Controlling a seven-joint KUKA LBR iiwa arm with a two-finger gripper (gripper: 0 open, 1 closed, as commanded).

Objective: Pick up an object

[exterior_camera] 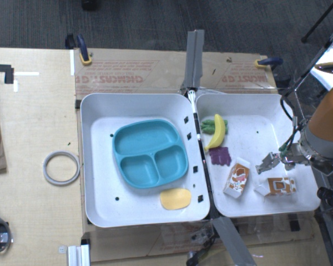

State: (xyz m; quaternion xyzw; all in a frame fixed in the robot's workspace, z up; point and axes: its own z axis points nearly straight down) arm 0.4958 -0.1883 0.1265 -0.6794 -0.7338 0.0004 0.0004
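I see the arm [322, 127] reaching in from the right edge, its orange band above the wrist, bent down over the right bin [250, 111]. The hand [268, 163] hangs low over the near right part of that bin, pointing left, between the two small cartons; I cannot tell how far its fingers are spread, and nothing visibly sits between them. In the right bin, a white carton with a brown print [277, 187] lies just near and right of the hand, and a second small carton [237, 180] lies just left of it, tilted. Farther left, close to the dividing wall, a purple object [220, 156] sits below a yellow banana [217, 133], which overlaps a green item [210, 125] (its shape is unclear to me). The left bin [94, 165] holds a blue divided tray [150, 153] with three compartments, and a yellow rounded piece [175, 198] lies near its front right corner. On the counter [28, 121] left of the bins rests a grey ring [61, 167], well apart from them.
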